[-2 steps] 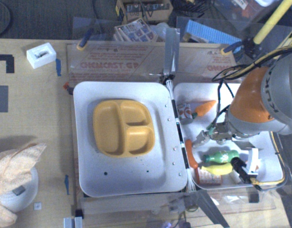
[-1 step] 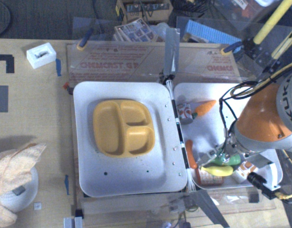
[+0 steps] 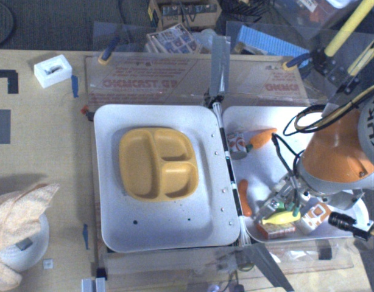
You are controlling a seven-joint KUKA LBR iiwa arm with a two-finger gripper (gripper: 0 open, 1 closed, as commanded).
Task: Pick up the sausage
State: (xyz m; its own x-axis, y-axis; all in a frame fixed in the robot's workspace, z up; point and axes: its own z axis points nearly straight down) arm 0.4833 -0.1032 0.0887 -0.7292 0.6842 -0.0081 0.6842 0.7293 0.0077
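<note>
Item: sausage (image 3: 243, 198), orange-red, lay on the floor of the right bin (image 3: 260, 163) close against its left wall. Long axis ran roughly parallel to that wall. Gripper (image 3: 283, 201) stood just beside it, low over a clutter of small objects (image 3: 278, 219); the sausage lay toward the divider side of the jaws, apart from them. Jaw opening: cannot tell.

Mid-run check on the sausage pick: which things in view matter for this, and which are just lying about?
For the job:
sausage, against the right bin's left wall
claw, low in the right bin

Lying about:
carrot
yellow divided plate in the left bin
small toys under the claw
</note>
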